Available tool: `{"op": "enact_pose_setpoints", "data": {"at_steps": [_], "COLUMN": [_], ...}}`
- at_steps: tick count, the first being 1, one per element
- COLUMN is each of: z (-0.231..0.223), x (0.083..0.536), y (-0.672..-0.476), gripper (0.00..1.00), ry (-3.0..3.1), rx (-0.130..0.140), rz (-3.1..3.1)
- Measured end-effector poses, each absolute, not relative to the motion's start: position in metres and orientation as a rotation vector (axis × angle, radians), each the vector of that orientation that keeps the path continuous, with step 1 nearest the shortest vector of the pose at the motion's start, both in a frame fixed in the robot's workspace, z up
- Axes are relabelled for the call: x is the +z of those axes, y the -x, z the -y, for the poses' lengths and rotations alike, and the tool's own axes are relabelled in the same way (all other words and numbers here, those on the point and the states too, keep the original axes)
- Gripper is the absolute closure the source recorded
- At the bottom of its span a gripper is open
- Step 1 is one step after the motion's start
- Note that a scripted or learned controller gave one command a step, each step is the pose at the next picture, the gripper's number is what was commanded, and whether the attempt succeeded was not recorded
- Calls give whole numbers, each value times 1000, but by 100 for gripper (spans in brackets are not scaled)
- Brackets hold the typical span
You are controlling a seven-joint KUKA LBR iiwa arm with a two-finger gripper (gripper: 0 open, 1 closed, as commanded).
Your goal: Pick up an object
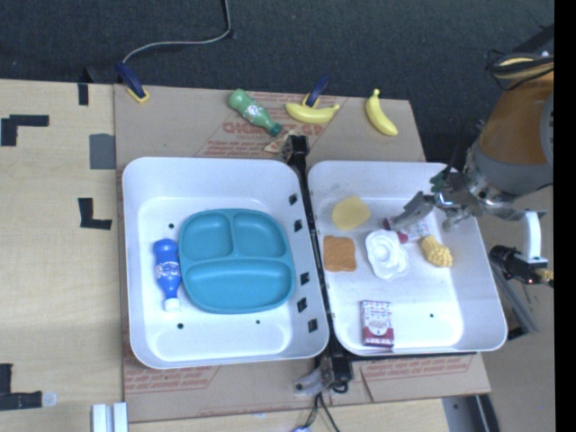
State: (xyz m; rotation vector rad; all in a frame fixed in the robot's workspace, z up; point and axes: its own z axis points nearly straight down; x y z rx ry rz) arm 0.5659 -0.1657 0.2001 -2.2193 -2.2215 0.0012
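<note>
Left bin [135,241]: blue bottle [166,273] lying along the left edge of a teal divided plate [237,261], touching or just beside it. Not the target, judging by where the arm is.

Behind the bins, on the cardboard: green bottle [254,111], then two bananas [310,111] [382,115], well apart from the arm.

Right bin [477,331], left half: pale yellow rounded piece [350,212] near the back, brown square like toast [339,253] just in front of it, red-and-white packet [377,322] lying alone near the front wall.

Middle of the right bin: lumpy white item [387,255], and just beside it to the right a yellow knobbly piece like corn [436,252]. Between and behind these, a small red-and-white scrap [410,233], partly covered by the tool and too small to name.

Gripper [405,216], reaching in from the right: low over that cluster, tip pointing left, directly over the scrap. Spread or pressed together: cannot tell at this slant and blur. Nothing seen clamped in it.

Step in hand, as a guess: final approach or descent onto a pick, with the scrap, the white item or the corn piece as the likely target. Which of the three, cannot tell. Next move calls for settling on one item, coming down squarely over it without nudging its close neighbours, closing, then lifting straight up.

Hard to make out: contact between tool and bin floor. Arm cut off at the right edge.
</note>
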Motion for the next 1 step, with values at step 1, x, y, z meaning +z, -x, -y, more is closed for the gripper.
{"op": "enact_pose_setpoints", "data": {"at_steps": [1], "z": [128], "x": [93], "y": [-585], "gripper": [0], "ry": [2219], "rx": [1], "rz": [2222]}}
